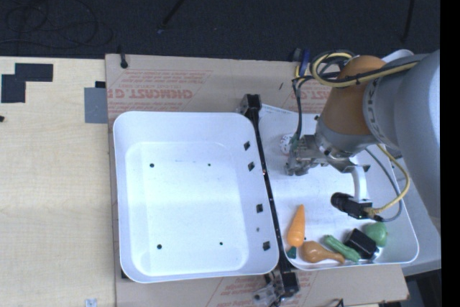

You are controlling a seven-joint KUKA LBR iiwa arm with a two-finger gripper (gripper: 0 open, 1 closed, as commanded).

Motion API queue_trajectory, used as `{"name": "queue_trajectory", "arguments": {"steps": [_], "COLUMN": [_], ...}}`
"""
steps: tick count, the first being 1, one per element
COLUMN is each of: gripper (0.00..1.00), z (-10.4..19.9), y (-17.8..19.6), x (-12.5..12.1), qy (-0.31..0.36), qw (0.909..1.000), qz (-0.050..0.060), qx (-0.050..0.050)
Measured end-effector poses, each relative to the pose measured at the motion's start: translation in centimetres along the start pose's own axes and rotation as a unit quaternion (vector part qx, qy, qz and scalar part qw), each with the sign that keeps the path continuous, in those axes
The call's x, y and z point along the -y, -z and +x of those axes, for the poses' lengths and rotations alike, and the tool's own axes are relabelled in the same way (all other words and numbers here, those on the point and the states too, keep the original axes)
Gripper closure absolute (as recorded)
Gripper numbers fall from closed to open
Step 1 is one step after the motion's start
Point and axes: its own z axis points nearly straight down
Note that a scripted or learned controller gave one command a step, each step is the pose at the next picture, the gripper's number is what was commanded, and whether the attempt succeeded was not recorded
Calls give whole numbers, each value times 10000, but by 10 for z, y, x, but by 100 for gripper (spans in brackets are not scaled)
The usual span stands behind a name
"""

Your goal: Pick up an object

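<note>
In the right bin [402, 255] lie an orange carrot-shaped piece [296, 226], a tan-orange pear-shaped piece [318, 251], a green stick [340, 247], a black block [361, 241] and a green round piece [374, 232], all near the front edge. My gripper [298, 162] hangs low over the bin's back left part, behind the carrot and apart from it. The arm's orange band [352, 101] sits above it. I see nothing between the fingers from this angle.
The left bin [122, 154] stands next to the right one, with a black divider [262, 176] between them. A black cable clip [350, 204] and yellow cables [330, 68] hang off the arm. Cardboard [180, 83] lies under both bins.
</note>
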Motion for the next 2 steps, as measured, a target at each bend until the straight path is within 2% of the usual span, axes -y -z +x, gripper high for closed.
{"name": "queue_trajectory", "arguments": {"steps": [1, 2], "gripper": [100, 100], "z": [13, 13], "y": [1, 11], "x": [-35, -34], "qy": [-9, -15], "qw": [9999, 9999], "qz": [107, 113], "qx": [-10, -15]}}
